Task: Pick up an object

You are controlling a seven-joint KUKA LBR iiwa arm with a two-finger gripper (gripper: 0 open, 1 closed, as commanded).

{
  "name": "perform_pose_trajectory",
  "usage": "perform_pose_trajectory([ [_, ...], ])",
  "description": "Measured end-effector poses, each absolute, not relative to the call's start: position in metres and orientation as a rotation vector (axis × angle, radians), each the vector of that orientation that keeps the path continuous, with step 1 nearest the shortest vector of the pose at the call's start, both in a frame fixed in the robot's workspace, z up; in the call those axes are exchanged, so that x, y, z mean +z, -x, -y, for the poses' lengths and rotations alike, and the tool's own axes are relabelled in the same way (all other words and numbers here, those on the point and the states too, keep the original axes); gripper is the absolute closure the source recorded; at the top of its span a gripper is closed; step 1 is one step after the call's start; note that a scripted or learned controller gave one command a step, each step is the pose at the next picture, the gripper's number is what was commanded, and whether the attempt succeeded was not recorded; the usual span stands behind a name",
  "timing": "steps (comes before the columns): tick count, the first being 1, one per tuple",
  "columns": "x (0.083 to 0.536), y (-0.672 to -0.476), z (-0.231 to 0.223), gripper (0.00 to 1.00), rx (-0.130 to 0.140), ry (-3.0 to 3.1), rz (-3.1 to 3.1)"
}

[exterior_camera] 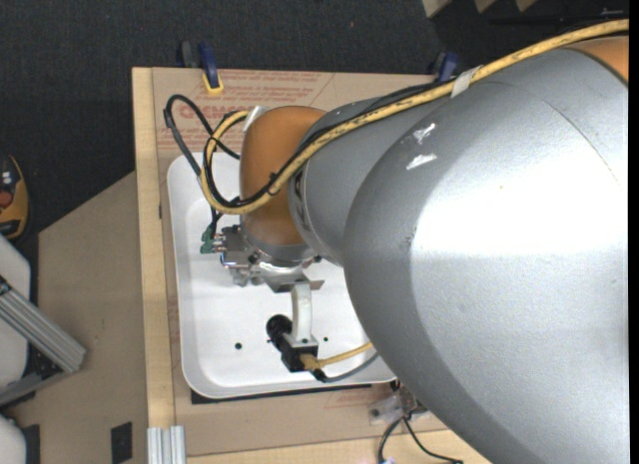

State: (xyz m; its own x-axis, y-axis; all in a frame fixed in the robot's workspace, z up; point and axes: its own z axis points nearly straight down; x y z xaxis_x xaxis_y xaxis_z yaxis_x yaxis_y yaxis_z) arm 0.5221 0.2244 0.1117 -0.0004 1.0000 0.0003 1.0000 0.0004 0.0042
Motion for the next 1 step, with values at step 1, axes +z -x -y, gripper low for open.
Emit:
perform_pose_trajectory([
  [1, 0.1553, -0.4771, -0.2250, 1.00, -0.003, -2.223, -2.225],
])
